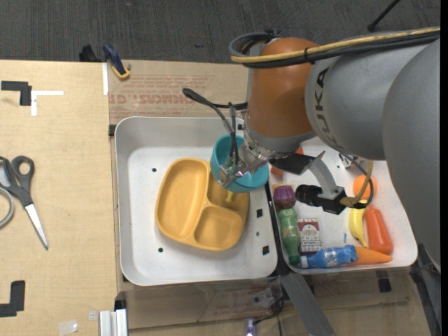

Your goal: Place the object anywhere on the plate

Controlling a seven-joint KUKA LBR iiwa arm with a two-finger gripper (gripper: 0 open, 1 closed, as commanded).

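We find the teal bowl [238,165] above the yellow divided plate's [199,205] upper right corner in the left bin [136,208]. The gripper [231,175] sits at the bowl's rim, fingers apparently clamped on it. The right bin [402,208] holds bottles [288,222], a carrot [374,255] and a banana [357,224]. Scissors [24,194] lie on the bench [56,257].
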